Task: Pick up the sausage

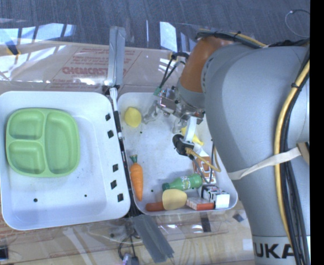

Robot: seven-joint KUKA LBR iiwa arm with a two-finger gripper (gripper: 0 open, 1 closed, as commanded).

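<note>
The sausage [154, 206] is a short, reddish-brown, smooth-skinned length lying along the near edge of the right-hand bin [156, 148], not far from its near left corner. One end is tucked under a pale yellow, rounded lump [174, 199] that touches it. Just beyond that lump lies a glossy green bottle [185, 182] on its side, and toward the near right corner sit a red-and-white carton [200, 205] and a small white block [222, 200]. An orange carrot [136, 180] with a green tuft lies along the bin's left edge, pointing toward the near edge. A round yellow lemon [132, 116] sits close to the far left corner.

The gripper [163, 105] hangs over the far edge of this bin, near the lemon and well apart from the sausage. Nothing shows in its grasp, and whether it is spread or closed I cannot tell, since it is a tangle of metal and cable under the orange-banded wrist.

By my reading the pick is not yet done: the sausage rests untouched in the bin. What is left is the whole reach to the near edge, the grasp and the lift, and the overlapping yellow lump may crowd the approach.

The other bin [57, 200] holds a matte green divided plate [42, 142] toward its far left corner
</note>
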